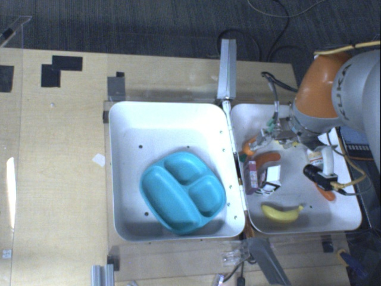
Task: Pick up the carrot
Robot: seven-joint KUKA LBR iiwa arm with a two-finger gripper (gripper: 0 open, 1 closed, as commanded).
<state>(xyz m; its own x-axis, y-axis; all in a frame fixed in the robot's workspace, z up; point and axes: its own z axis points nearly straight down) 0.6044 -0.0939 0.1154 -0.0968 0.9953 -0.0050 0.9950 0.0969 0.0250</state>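
Observation:
The carrot (253, 143) is a small orange piece lying at a slant in the right bin (351, 219), close to its left wall. Its upper end points toward my gripper (278, 130), where some green shows. The gripper hangs low in the back half of the right bin, just up and to the right of the carrot. Whether it touches the carrot is unclear. The grey arm with its orange band (318, 91) reaches in from the right.
A brown sausage (268, 157), a dark packet (252, 175) and a white card (272, 175) lie just in front of the carrot. A banana (283, 212) lies near the right bin's front wall. A blue divided plate (181, 190) sits in the left bin (128, 159).

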